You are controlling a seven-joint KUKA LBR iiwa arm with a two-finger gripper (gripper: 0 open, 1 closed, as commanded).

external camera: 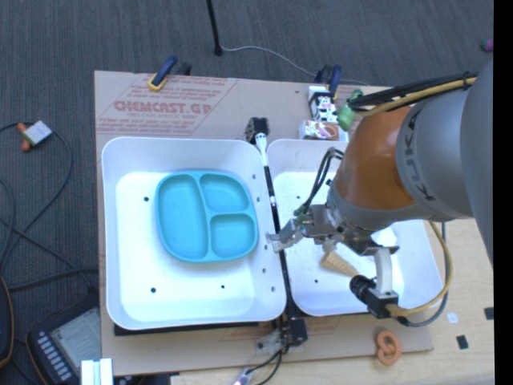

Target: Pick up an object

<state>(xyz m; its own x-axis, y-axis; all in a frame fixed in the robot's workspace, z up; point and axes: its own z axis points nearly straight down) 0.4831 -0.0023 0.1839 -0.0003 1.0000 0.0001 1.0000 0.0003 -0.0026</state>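
Observation:
A tan wedge-shaped object (340,264) lies on the floor of the right bin (298,184), near its front. My gripper (335,236) hangs just above and behind the wedge, under the orange-banded wrist, which covers most of it. The arm's bulk hides much of the right bin's middle. A light blue divided plate (207,216) lies flat in the left bin (128,287), well away from the gripper.
A black bar (270,191) runs along the seam between the bins. Both bins sit on a brown board (172,107) held by blue clamps (163,71). A small printed box (322,123) stands behind the right bin, and an orange ring (388,346) lies at the front right.

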